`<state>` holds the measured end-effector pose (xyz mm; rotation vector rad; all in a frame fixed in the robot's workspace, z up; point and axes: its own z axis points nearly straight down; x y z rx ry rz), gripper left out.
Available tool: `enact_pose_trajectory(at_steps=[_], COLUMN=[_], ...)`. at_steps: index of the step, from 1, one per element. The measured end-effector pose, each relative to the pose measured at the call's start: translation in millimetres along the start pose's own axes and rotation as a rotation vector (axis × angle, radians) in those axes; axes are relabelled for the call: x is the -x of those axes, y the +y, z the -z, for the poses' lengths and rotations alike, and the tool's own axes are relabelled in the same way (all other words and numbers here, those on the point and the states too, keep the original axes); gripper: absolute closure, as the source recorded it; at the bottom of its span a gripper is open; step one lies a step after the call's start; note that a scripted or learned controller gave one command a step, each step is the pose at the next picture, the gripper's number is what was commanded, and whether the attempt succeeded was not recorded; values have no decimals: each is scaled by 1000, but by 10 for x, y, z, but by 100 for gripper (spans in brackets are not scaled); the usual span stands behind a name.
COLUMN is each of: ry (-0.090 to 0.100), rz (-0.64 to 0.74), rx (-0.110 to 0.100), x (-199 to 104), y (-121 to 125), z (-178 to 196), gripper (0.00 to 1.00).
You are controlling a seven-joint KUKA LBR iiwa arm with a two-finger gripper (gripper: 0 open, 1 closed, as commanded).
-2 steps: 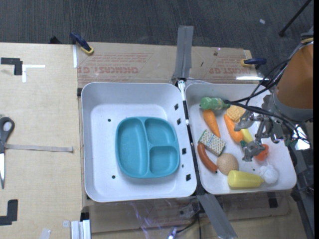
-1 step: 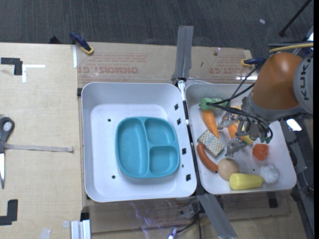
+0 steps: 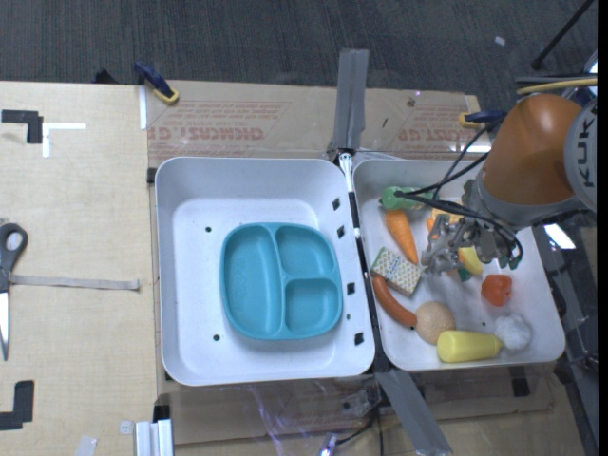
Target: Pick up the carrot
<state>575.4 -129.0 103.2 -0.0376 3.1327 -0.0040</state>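
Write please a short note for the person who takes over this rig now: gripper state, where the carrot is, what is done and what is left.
Gripper: low in the right bin, just right of the carrot; nothing is seen between its fingers, and whether they are open or shut cannot be told.
Carrot: lies in the right bin near its left wall, green top toward the back, beside a checkered sponge and above a sausage.
Left bin: holds a blue divided plate.
Done: arm is over the right bin, close to the carrot.
Left: grip the carrot and lift it.
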Motion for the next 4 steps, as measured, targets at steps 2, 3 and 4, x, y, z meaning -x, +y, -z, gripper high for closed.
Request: enact_pose_trajectory(at_steps=[2, 3, 4], ry=[6, 4, 4], rz=[-172, -104, -100], rx=[2, 3, 2], x=[-492, -723, 33], y=[32, 996, 1239], z=[-102, 899, 1383], gripper=[100, 100, 100])
